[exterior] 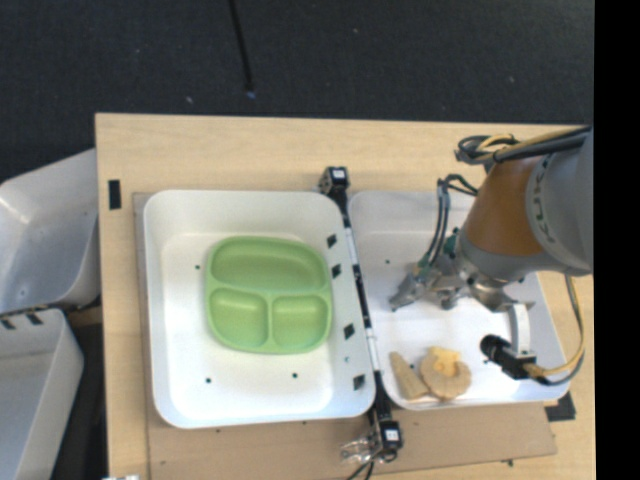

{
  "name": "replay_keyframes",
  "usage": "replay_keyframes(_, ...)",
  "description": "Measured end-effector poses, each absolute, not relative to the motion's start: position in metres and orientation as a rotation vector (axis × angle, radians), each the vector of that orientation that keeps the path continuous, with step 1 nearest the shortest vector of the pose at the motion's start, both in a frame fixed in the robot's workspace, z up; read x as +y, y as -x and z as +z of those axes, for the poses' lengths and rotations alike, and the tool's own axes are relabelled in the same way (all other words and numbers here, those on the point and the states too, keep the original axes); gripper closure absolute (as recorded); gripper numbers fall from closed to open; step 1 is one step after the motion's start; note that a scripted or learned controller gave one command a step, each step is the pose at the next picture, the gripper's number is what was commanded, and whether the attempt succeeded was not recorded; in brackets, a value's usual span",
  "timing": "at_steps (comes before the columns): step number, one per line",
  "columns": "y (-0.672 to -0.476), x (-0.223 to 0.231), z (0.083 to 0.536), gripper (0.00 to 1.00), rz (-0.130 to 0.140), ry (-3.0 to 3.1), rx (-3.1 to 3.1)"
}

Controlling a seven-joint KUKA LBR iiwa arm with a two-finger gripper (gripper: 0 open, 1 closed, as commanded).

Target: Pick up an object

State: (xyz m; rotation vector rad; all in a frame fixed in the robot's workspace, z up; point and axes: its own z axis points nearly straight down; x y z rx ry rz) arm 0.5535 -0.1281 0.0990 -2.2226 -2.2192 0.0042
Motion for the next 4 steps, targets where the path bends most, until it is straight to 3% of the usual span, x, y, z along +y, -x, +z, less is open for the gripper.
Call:
replay_keyframes(1,-0.554,-0.129,0.112,1.0,-0.001,2.231,-2.214)
replay_keyframes(2,-0.559,-0.131,0.155,1.0,-0.004,2.227,-2.222)
replay_keyframes(3,-0.551,-0.136,0.212,1.0,-0.006,2.232,-2.22)
replay_keyframes(4,-0.552,-0.138,0.234,1.0,-0.004,2.224,-2.224)
